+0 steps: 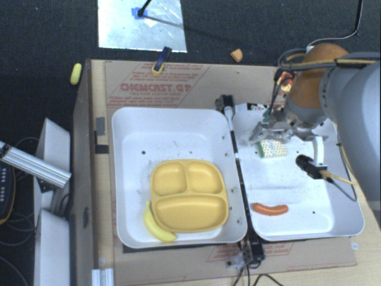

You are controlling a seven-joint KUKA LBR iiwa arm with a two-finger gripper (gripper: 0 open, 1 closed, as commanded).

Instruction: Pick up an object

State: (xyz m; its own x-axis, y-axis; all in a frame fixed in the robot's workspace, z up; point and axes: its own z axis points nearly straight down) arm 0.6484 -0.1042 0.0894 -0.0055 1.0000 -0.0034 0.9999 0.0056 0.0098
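Observation:
In the right bin, a small white block with green speckles lies near the back left corner. My gripper hangs directly over it, its tip right at the block's upper edge; whether it touches the block is unclear. Closer to the front of the same bin, an orange sausage lies flat, well apart from the gripper. The left bin holds a yellow divided plate with a yellow banana against its front left edge.
The grey arm comes in over the right bin's back right corner. A dark divider runs between the two bins. Off the bench lie a small yellow piece, an orange bit and a foil sheet.

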